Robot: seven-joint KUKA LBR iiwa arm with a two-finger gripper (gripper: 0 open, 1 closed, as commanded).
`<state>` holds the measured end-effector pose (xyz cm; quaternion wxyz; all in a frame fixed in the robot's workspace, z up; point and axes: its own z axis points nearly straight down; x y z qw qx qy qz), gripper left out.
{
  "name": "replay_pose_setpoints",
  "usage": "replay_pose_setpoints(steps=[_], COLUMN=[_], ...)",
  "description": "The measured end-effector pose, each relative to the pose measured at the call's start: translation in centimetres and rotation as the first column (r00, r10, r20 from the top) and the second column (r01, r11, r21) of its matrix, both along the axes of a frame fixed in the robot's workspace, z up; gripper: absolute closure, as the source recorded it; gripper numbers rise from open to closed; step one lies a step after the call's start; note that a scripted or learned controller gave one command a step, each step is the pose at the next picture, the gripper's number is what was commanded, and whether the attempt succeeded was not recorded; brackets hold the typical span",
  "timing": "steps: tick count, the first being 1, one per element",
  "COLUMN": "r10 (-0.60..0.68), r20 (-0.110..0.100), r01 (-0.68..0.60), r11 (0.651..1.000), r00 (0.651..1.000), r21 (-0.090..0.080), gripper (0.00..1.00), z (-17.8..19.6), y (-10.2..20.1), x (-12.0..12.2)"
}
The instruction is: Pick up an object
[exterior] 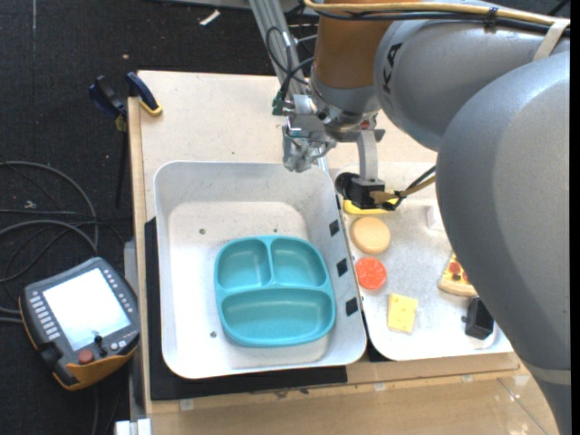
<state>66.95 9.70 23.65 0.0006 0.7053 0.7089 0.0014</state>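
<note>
My gripper [302, 155] hangs over the back rim where the two white bins meet, with nothing visibly held in it. In the right bin [419, 344] lie a tan round bun [370, 235], a red-orange round piece [371, 273], a yellow cheese block [401, 313], a pizza slice [455, 277] and a small black object [478, 318]. These sit in front of the gripper and to its right, apart from it. The arm's grey bulk hides the right part of that bin.
A teal divided plate [272, 290] lies in the left bin [177, 243]. A blue and yellow clamp [127, 94] sits at the bench's back left corner. A teach pendant [80, 320] lies on the floor to the left.
</note>
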Motion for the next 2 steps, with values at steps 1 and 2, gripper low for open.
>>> replay_pose_setpoints(steps=[1,2], r10=[-0.005,-0.004], r20=[-0.005,-0.004], r01=[0.005,0.004], r11=[1.0,1.0], r00=[1.0,1.0], r21=[-0.002,-0.002], gripper=[1.0,0.0], z=[-0.63,-0.6], y=[-0.41,-0.4], x=[-0.6,-0.57])
